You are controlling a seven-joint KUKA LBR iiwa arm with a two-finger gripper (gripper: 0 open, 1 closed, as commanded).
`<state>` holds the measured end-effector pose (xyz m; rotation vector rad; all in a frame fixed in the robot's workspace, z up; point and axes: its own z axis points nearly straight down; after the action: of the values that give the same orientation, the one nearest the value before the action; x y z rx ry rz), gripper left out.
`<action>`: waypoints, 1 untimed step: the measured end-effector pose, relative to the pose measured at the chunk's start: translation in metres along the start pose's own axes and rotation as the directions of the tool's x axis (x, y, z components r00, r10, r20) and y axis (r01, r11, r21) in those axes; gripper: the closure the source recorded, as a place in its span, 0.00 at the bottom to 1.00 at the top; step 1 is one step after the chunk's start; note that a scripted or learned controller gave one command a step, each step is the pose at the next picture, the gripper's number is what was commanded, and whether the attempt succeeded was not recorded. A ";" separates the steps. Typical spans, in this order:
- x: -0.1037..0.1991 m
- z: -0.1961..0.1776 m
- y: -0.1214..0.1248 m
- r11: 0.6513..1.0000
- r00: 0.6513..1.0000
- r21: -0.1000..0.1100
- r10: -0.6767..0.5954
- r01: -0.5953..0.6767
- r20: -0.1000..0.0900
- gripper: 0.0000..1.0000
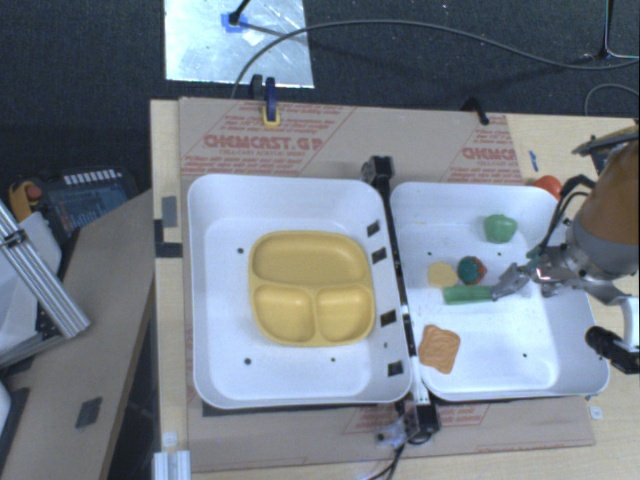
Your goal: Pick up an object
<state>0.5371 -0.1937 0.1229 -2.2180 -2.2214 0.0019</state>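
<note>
Fingers hovering in the right bin (pixel 570 368)

Fingers (pixel 512 283) look slightly spread, gripping nothing; green block (pixel 466 293) lies just left of them, red-green ball (pixel 471 268) right above it, yellow tray (pixel 308 288) far left.

Bench (pixel 330 128) topped with printed cardboard. Directly on it, two shallow white bins side by side: left bin (pixel 215 298) just left of centre divider clips, right bin (pixel 520 373) touching it on the right.
</note>
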 end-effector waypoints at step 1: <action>0.000 0.038 0.001 1.000 1.000 -0.004 0.001 -0.001 0.001 0.00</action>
<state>0.5381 -0.1941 0.0847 -2.2210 -2.2232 -0.0008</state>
